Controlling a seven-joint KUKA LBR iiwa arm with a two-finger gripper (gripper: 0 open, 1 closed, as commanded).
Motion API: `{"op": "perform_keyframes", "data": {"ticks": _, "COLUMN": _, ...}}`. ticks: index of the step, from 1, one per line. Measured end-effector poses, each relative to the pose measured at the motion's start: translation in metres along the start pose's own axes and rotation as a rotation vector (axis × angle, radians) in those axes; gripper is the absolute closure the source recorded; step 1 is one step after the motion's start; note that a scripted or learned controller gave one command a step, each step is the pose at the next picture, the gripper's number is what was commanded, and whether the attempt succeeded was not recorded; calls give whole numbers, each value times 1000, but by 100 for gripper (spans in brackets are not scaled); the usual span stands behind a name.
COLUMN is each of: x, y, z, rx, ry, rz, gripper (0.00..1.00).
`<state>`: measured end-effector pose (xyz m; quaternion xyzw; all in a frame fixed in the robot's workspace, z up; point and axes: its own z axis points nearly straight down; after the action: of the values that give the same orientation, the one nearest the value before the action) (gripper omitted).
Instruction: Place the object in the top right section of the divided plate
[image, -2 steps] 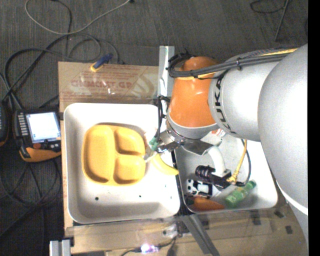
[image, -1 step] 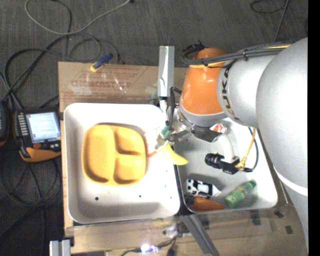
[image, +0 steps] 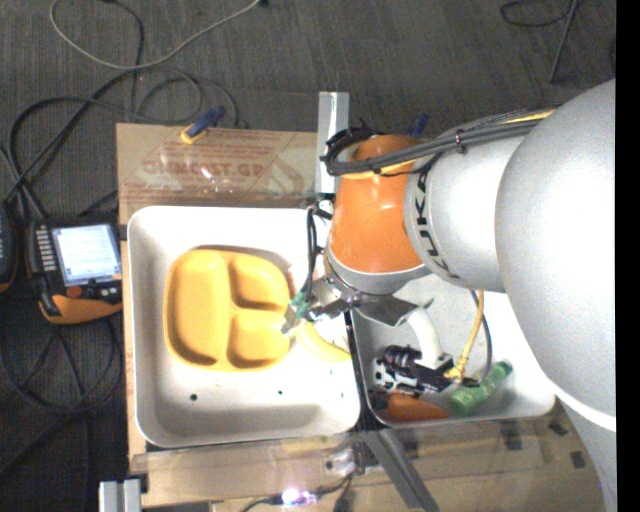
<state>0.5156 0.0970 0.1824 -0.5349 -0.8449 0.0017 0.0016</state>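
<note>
Dark carpet floor (image: 260, 50), trailing cables (image: 120, 66)

Most of the right bin (image: 525, 406) beneath the arm (image: 560, 220); a pale yellow object (image: 323, 346) half under the tool (image: 296, 312).

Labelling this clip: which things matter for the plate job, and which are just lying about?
Job: divided plate, in the left bin; gripper, at the plate's right edge.
Lying about: orange thing and green thing, in the right bin; handheld screen and cables, on the floor.
</note>
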Motion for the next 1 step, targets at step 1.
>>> {"op": "perform_keyframes", "data": {"ticks": 1, "x": -29, "y": 20, "z": 0, "rx": 1, "ry": -1, "rz": 193, "gripper": 100}}
